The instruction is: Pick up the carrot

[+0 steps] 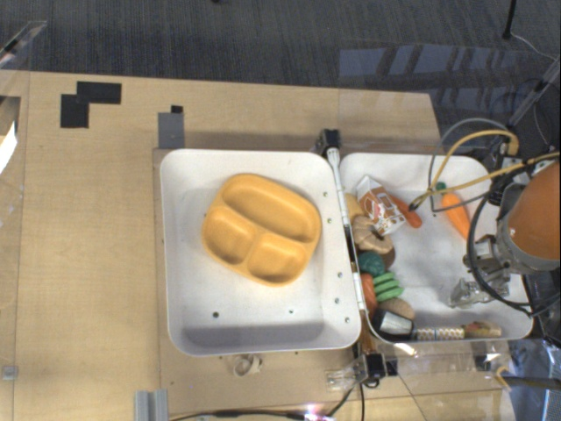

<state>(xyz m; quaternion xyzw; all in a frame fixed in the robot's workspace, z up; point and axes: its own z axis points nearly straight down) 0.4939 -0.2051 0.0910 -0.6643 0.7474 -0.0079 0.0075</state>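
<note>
The arm (535, 222) comes in over the right bin (429, 310) from the right, its orange band bulging at the edge of view. Below that band the gripper (466, 293) hangs low over the bin's floor, near the front right corner. It is a small tangle of grey metal from here, and I cannot tell whether it is open or closed; nothing can be made out in it.

The carrot (455, 212) lies in the right bin toward its back right part, well apart from the gripper and farther back, tilted, with yellow cables crossing just beside it. A second orange piece (406, 211) rests nearer the bin's middle, touching a red and white packet (379, 207).

Along the bin's left wall sits a heap of small toys, among them a green ridged one (384, 285). A thin patterned stick (443, 332) lies along the front wall.

The left bin (188, 261) holds a yellow divided tray (261, 227), set at a slant.
</note>
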